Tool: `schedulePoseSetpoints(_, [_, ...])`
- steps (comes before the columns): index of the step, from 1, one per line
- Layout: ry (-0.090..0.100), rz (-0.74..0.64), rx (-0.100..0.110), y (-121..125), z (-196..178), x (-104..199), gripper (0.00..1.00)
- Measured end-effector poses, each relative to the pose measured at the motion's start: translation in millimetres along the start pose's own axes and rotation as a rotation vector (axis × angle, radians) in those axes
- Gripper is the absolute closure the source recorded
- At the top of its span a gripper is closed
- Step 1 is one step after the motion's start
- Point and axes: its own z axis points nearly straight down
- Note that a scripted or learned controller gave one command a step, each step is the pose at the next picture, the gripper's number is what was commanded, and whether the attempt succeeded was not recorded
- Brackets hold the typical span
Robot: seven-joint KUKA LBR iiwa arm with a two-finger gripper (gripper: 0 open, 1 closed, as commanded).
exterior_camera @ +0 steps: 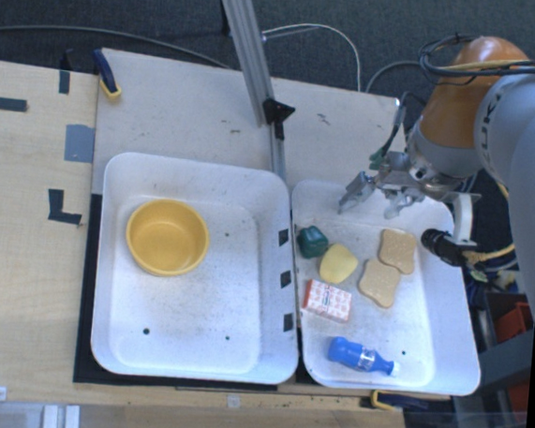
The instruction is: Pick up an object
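Overhead, the grey arm (517, 110) with its orange band enters at three o'clock and bends down over the far edge of the right bin (455, 363). Its gripper (378, 196) hangs at the bin's twelve o'clock with the two fingers spread apart and nothing between them.

Next in size, the left bin (116, 269) carries a yellow bowl (166, 236) at about nine o'clock of its floor, mouth up.

Inside the right bin, two tan bread slices lie near three o'clock: the upper slice (398, 250) touches the lower slice (379, 282), which runs from one o'clock to seven o'clock. A red and white box (327, 301) sits near the centre. Just beyond it, at twelve o'clock, rests a yellow lump (338, 263), and a dark green block (313, 241) lies beside that at ten o'clock. The blue bottle (358, 355) lies on its side at six o'clock, long axis roughly nine to three, cap toward three.

Both bins rest on a pale wooden bench (21, 232) marked with dark tape. A slanted metal pole (250, 51) crosses above, and dark carpet with cables lies beyond.
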Motion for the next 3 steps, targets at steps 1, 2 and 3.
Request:
schedulePoseSetpoints(1, [0.000,0.000,-0.001,0,44,1,0.00])
schedulePoseSetpoints(2, [-0.001,0.000,-0.002,-1,98,2,0.00])
schedulePoseSetpoints(3, [0.000,-0.001,-0.005,0,85,3,1.00])
